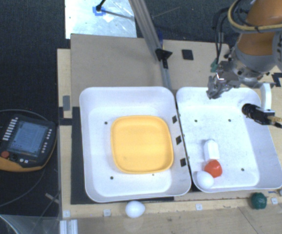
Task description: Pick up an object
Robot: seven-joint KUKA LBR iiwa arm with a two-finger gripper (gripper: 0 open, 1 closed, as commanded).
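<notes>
Up near the far edge of the right bin (257, 145), the fingers (216, 90) hang dark and small; whether they are apart or together I cannot tell, and nothing shows between them. Well away, at that bin's near left corner, lie a white bottle (211, 149), a red ball (213, 168) touching it, and a white ball (204, 180). A yellow plate (141, 144) fills the left bin (94, 130). Another white ball (135, 209) rests on the worktop (111, 52).

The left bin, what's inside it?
Inside the left bin lies a square yellow plate, flat near the middle. Nothing rests on top of the plate. Whatever is underneath it is covered, so that part of the bin floor cannot be seen.
</notes>
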